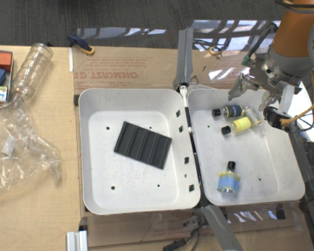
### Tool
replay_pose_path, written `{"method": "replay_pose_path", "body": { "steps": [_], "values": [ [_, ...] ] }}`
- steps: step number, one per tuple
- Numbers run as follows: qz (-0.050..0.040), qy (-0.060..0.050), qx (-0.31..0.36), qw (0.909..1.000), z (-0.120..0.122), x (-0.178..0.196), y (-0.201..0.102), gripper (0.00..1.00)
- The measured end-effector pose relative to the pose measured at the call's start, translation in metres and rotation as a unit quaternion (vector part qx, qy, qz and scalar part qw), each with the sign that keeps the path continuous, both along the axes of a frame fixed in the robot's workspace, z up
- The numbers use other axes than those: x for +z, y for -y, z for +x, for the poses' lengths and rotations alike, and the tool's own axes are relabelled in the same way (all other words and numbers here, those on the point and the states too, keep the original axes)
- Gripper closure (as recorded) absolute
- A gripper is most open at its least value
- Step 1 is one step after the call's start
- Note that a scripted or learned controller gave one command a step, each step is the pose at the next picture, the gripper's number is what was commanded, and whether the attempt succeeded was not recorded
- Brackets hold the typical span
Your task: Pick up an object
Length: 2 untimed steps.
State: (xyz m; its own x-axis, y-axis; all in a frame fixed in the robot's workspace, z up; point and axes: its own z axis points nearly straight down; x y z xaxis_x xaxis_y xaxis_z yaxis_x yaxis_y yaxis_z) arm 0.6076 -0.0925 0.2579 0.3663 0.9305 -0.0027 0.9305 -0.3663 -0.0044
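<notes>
Nearest you, low in the right bin (282, 192), a small bottle with a pale blue label and black cap (228, 180) lies on the floor, well apart from everything else. In the left bin (94, 192) a dark ribbed slab (143, 144) lies flat and tilted, alone. Farther back in the right bin, a yellow bottle with a black cap (239, 125) lies just beside a dark blue bottle with a yellow band (228, 111); any of these four could be your pick, and none has left the bin floor. The gripper (259, 95) hovers over the back of the right bin, near that pair, its fingers spread apart with nothing between them. So judge the task as barely begun: approach perhaps in hand, while descent, closure and lift all remain. The two back bottles sit closest under the tool and look the likeliest targets. For writing, look past the bins: the cardboard sheet (125, 69) carries red print, upside down to you, reading roughly "CHEMCAST"; the smaller lines are too faint to read. On the left of the bench, a clear plastic bottle (30, 71) lies by crumpled film (18, 145) and a box of blue and orange blocks (0, 69), its label unreadable.
</notes>
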Motion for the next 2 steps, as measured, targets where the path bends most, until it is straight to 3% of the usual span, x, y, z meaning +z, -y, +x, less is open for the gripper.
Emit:
{"method": "replay_pose_path", "body": {
  "steps": [1, 2],
  "values": [
    [-0.0004, -0.001, -0.074, 0.9973, -0.07, -0.069, -0.064, 0.0],
    [-0.0007, 0.001, 0.07, 0.9976, -0.085, 0.157, -0.105, 0.0]
  ]
}}
